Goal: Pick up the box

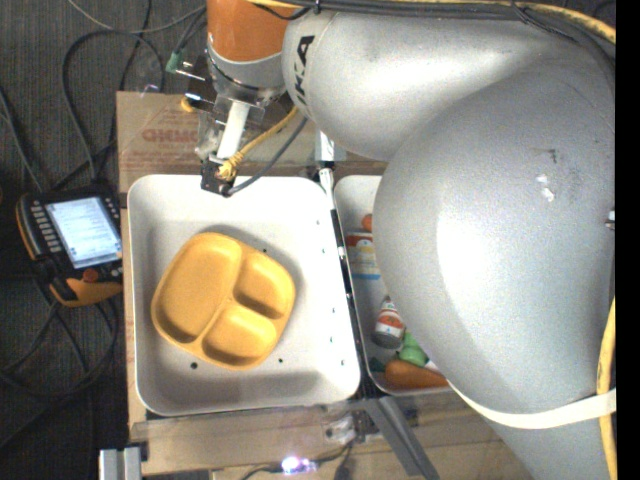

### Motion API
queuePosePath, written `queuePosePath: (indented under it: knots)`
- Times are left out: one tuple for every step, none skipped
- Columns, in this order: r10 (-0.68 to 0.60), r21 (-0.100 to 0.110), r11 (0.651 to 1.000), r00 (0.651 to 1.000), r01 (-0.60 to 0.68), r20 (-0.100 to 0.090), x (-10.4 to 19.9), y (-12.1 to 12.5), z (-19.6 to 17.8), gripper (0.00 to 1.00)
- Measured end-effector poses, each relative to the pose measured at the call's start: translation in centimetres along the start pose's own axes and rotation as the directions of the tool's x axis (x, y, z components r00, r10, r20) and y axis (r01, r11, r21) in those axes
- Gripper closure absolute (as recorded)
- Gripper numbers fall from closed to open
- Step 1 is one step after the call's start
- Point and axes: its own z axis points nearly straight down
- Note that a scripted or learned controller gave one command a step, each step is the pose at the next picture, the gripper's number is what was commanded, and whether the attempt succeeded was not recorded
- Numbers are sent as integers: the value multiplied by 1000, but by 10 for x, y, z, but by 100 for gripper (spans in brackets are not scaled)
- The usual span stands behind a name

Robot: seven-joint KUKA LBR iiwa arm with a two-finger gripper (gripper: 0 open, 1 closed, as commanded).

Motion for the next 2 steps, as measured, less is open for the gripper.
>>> queuePosePath:
  knots:
    - [65, 0, 998, 998, -65, 1, 0, 0, 119, 100]
    - [-145, -4, 989, 990, 145, 0, -7, -14, -15, 100]
